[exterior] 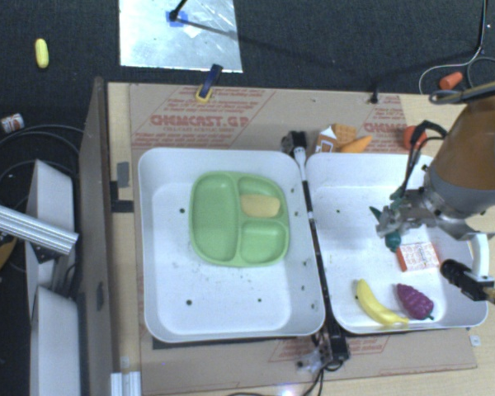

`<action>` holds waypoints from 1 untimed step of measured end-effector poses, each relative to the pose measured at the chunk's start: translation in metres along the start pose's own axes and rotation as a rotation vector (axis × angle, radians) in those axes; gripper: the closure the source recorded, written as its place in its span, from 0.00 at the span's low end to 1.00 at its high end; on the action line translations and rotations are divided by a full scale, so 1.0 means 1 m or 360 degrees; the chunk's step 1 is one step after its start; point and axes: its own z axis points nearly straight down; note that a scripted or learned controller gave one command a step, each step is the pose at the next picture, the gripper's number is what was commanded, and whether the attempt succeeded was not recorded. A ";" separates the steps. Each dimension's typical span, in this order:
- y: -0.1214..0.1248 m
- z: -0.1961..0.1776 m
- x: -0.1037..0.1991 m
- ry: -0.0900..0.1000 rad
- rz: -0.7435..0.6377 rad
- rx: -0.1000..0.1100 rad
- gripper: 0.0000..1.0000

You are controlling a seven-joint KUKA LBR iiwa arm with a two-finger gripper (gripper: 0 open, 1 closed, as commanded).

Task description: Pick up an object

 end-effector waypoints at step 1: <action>-0.019 -0.071 0.073 -0.0001 -0.0001 -0.0001 1.00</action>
